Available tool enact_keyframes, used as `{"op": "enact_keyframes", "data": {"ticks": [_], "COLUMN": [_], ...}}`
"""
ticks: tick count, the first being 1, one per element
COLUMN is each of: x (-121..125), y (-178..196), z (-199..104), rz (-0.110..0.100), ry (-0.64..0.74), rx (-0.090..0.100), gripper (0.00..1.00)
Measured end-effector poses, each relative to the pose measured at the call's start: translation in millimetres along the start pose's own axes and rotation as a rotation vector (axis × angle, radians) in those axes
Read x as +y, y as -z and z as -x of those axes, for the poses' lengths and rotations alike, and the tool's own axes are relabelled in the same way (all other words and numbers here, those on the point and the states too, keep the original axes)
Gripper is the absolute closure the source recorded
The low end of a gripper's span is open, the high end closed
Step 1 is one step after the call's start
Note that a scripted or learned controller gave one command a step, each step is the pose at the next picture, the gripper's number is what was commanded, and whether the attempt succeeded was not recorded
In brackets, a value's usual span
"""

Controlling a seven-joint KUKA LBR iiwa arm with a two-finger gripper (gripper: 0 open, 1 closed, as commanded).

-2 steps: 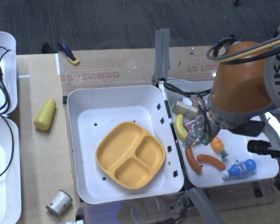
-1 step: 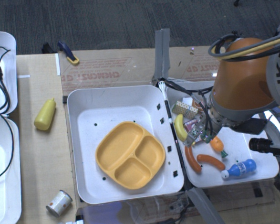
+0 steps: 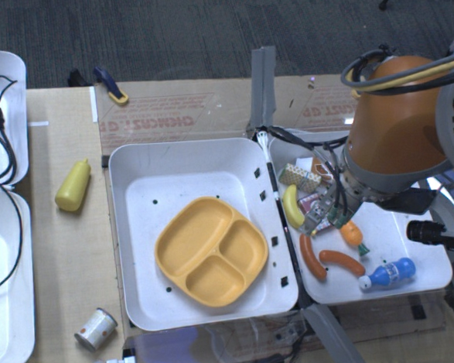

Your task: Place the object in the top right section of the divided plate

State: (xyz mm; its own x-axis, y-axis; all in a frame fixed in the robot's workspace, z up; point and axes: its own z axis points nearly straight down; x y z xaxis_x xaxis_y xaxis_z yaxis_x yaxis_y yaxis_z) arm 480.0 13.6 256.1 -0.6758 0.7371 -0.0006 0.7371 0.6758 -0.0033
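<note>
Nearest the camera, at the bench's lower left, a small metal can (image 3: pixel 94 328) lies on its side outside the bins. Just above it, the left bin (image 3: pixel 138 299) holds the yellow divided plate (image 3: pixel 210 250), which sits tilted, with one large section and two smaller ones; all its sections are bare.

In the right bin (image 3: pixel 431 275), the near part holds a blue bottle (image 3: pixel 388 273) lying on its side, and beside it two sausages: one (image 3: pixel 342 261) lying across, the other (image 3: pixel 311 257) running along the bin's left wall. A little further back sits an orange carrot (image 3: pixel 351 233) with a green top, then a yellow banana (image 3: pixel 292 205) near the dividing wall, and a beige block (image 3: pixel 302 176) beyond it.

The gripper (image 3: pixel 328 215) comes down over this cluster, next to the banana and the carrot, among some small packaged items too cluttered to name. Whether it is open, closed or gripping anything cannot be told, as the wrist and cables cover it. The arm's orange band (image 3: pixel 397 114) looms above the bin's far right.

Further back on the left, a yellow squeeze bottle (image 3: pixel 73 186) lies on the bench, and a blue and yellow clip (image 3: pixel 110 86) rests near the far edge.
</note>
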Motion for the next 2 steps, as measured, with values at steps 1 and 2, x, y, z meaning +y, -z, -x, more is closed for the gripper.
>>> {"op": "enact_keyframes", "data": {"ticks": [1,2], "x": [13,-12], "y": [82,-21], "z": [-17,10], "rz": [0.003,0.002], "ry": [0.112,0.111], "rx": [-0.001,0.001], "gripper": [1.0,1.0]}}
